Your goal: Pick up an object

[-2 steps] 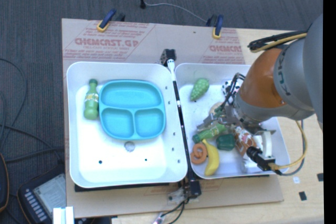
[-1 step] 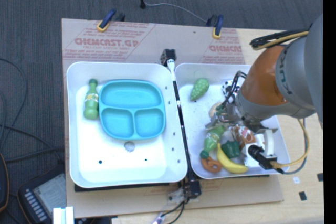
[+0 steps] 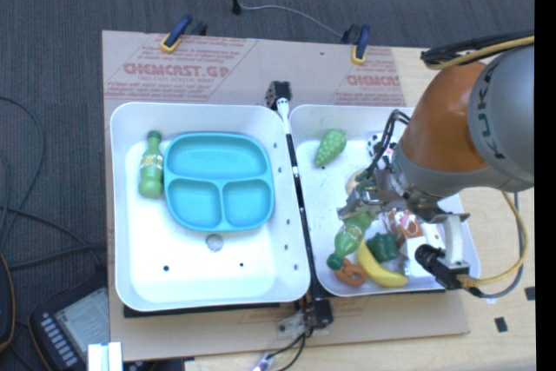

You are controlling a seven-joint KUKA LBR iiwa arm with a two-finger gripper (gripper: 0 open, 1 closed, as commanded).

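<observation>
My gripper (image 3: 365, 197) hangs low over the middle of the right bin (image 3: 308, 213), under the grey and orange arm. Right below it lies a green bottle (image 3: 349, 239), tilted, with a yellow banana (image 3: 380, 268) and a small orange piece (image 3: 350, 276) at the bin's front. A dark green piece (image 3: 383, 245) sits above the banana. A red and white item (image 3: 407, 227) lies partly under the wrist. A bumpy green fruit (image 3: 330, 147) rests apart at the bin's back. Whether anything is in the gripper is hidden.
The left bin (image 3: 130, 274) holds a blue divided plate (image 3: 219, 181), a green bottle (image 3: 151, 165) at its left wall and a small grey object (image 3: 214, 243) near the front. Clamps (image 3: 177, 31) hold the cardboard base at the back.
</observation>
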